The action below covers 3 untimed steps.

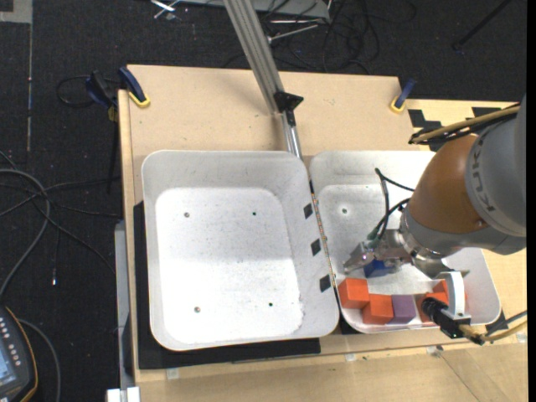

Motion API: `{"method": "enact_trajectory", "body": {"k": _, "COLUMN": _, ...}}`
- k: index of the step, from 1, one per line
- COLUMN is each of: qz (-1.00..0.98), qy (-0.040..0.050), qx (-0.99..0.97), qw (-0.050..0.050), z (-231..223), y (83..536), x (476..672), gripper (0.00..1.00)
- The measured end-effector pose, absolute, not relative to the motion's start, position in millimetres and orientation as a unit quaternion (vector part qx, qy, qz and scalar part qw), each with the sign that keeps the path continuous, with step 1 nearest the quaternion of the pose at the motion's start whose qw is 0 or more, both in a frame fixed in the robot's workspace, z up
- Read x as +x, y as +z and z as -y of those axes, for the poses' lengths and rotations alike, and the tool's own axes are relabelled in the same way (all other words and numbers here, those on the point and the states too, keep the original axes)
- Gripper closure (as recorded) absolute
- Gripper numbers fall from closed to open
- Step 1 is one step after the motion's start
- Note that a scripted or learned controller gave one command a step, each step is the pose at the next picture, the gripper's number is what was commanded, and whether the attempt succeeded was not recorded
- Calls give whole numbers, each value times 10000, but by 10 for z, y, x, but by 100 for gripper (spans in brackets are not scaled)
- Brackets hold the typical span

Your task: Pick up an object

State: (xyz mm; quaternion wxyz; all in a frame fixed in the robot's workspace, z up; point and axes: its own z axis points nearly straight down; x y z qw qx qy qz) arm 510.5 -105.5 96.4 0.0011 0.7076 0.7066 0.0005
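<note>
Across the tan wooden bench [218, 115] two shallow white bins sit side by side, their inner rims meeting along a seam that carries a few small black clips [315, 246]. The left bin [219, 249] takes up the most room and shows a speckled white floor. The right bin [343, 182] is partly covered by the arm [494, 182], which comes in from the right. Its grey body and orange band [444, 195] lie over the bin's right side, and its wrist slants down and leftward into the bin. A slim metal pole [255, 48] runs at a slant from the top of the view down to the seam between the bins.

The gripper [368, 260] sits low over the middle of the right bin's floor. Whether its grip is spread or closed cannot be made out from this angle.

Along the bin's near wall lies a row of blocks. An orange block [354, 291] is leftmost, a second orange block [379, 309] touches it, and a purple block [404, 309] comes next. Another orange piece [436, 291] lies further right, partly hidden by the wrist. This row lies just beside the gripper, on its near side.

The smallest thing is a blue object [375, 268]. It shows right at the gripper's tip, just above the first orange block. It cannot be told whether it is gripped or merely lies under the tip.
</note>
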Motion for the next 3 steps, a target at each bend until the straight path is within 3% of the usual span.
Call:
{"method": "enact_trajectory", "body": {"k": 1, "qz": -7071, "qy": 12, "qx": 7071, "qw": 18, "z": 1052, "y": 1061, "x": 5120, "gripper": 100}}
{"method": "enact_trajectory", "body": {"k": 2, "qz": -7107, "qy": 32, "qx": 7035, "qw": 5, "z": -60, "y": 1977, "x": 5053, "gripper": 100}}
{"method": "enact_trajectory", "body": {"k": 3, "qz": -7112, "qy": 23, "qx": 7030, "qw": 2, "z": -840, "y": 2371, "x": 4950, "gripper": 100}}
